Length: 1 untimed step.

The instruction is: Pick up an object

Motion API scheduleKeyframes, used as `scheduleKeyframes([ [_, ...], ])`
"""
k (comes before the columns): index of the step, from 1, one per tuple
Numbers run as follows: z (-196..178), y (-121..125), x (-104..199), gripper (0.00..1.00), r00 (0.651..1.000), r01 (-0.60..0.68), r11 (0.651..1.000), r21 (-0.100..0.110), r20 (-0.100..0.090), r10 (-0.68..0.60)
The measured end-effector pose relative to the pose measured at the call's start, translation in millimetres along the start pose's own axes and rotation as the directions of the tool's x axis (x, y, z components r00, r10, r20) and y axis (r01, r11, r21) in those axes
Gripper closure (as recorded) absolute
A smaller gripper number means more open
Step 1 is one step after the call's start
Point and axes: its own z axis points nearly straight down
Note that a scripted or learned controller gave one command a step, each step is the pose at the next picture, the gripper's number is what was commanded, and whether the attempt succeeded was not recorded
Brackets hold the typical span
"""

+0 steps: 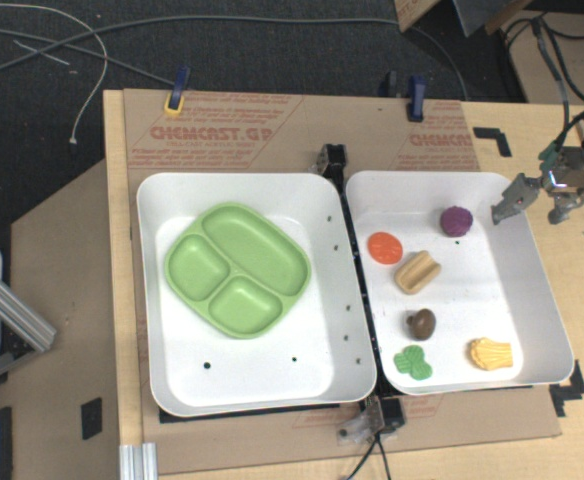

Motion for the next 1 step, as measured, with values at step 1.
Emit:
scheduleKeyframes([
  [1, 54.7, 9.0, -1.5, 0.0, 1.0, 0.0, 1.0, 0.005, -0.002, 0.0],
])
